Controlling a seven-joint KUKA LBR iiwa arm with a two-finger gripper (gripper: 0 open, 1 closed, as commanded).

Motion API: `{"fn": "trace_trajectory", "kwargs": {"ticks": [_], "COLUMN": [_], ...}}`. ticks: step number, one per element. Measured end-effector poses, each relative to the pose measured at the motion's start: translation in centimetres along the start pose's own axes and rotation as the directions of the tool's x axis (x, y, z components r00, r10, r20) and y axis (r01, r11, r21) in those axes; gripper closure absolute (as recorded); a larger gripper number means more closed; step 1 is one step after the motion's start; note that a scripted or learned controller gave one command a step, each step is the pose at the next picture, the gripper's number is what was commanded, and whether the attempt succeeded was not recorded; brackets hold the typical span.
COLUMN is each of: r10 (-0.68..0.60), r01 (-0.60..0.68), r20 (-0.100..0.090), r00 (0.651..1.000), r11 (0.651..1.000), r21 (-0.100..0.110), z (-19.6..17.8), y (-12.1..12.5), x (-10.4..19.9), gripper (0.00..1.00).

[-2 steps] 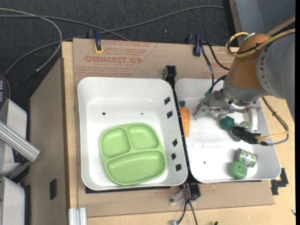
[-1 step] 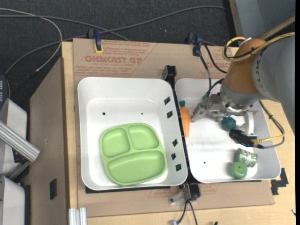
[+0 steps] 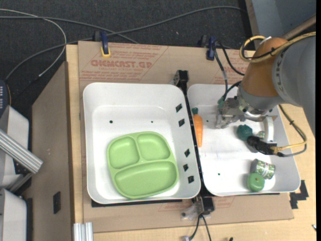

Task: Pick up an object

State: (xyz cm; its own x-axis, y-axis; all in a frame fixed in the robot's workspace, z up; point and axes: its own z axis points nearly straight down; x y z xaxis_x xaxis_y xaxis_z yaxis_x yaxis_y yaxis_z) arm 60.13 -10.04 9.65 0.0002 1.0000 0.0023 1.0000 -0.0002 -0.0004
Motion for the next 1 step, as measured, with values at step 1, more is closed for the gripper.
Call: {"fn": "trace_trajectory", "kwargs": {"ticks": [1], "r10": [0.0], "r01": [0.0], "r20": [0.003], "r00": [1.0], "r11": [1.0], "r21": [-0.006], "z": [-5.14], "y": [-0.17], "x": [-0.91], "gripper": [1.0]}}
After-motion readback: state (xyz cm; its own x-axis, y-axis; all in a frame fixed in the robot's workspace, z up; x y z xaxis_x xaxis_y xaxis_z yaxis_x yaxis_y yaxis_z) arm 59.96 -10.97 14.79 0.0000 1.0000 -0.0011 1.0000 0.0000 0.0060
